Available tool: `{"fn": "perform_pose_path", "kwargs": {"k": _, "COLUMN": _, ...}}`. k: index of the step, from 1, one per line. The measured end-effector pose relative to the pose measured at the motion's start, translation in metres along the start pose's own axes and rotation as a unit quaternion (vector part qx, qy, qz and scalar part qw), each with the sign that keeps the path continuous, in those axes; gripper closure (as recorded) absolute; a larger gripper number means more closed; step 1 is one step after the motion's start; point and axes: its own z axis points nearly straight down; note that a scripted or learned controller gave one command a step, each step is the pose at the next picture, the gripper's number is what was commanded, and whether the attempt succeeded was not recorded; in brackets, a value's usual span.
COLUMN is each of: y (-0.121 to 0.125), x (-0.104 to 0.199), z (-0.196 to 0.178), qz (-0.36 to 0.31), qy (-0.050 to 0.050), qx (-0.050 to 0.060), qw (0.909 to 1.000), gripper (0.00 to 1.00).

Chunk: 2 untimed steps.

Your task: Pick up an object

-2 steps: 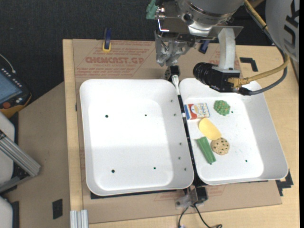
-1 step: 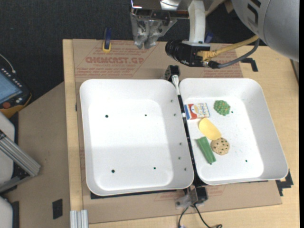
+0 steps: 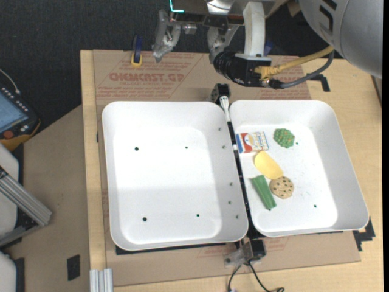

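The right bin (image 3: pixel 340 163) holds several small things in its left half. A red, white and blue packet (image 3: pixel 251 142) lies near the divider, with a bumpy green piece (image 3: pixel 284 137) to its right. Below them are a yellow oval (image 3: pixel 267 164), a brown cookie (image 3: pixel 282 188) and a green stick (image 3: pixel 264 191). My gripper (image 3: pixel 189 43) hangs high over the cardboard behind the bins, well away from all of them. Its two fingers (image 3: pixel 163 41) are spread wide apart with nothing between them.
The left bin (image 3: pixel 121 163) sits beside the right one on a cardboard sheet (image 3: pixel 200 78). A small blue and yellow clip (image 3: pixel 137 52) stands at the cardboard's back left. A yellow cable trails from the wrist toward the right.
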Motion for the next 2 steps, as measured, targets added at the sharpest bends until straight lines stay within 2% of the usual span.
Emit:
{"fn": "perform_pose_path", "kwargs": {"k": 1, "y": 0.0003, "x": 0.0007, "z": -0.0111, "qz": -0.001, "qy": 0.001, "qx": -0.002, "qw": 1.0, "gripper": 1.0}}
{"fn": "perform_pose_path", "kwargs": {"k": 2, "y": 0.0003, "x": 0.0007, "z": -0.0105, "qz": -0.001, "qy": 0.0, "qx": -0.002, "qw": 1.0, "gripper": 0.0}}
